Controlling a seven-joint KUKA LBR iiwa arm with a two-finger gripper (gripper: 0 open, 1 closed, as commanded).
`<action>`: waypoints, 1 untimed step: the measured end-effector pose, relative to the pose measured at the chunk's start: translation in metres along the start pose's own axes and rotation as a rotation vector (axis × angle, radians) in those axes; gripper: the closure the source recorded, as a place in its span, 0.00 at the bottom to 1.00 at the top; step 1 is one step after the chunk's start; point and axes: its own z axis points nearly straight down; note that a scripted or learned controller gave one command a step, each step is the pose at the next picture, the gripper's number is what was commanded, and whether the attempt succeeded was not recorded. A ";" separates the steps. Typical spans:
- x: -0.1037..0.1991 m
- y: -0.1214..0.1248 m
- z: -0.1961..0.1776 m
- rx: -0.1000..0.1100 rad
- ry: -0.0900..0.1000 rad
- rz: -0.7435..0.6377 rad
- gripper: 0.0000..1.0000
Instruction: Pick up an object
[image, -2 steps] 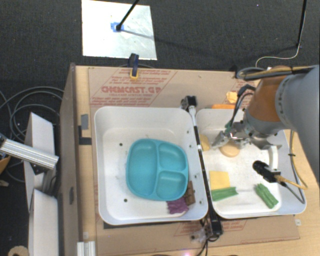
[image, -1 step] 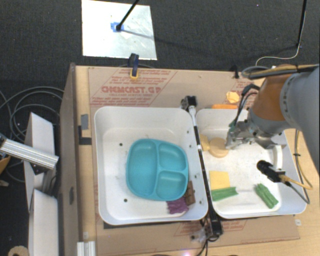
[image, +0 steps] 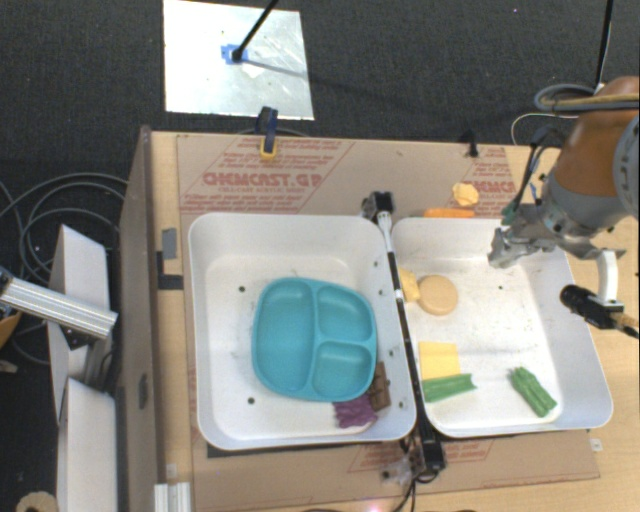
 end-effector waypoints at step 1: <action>0.049 0.061 0.024 0.004 0.005 -0.010 1.00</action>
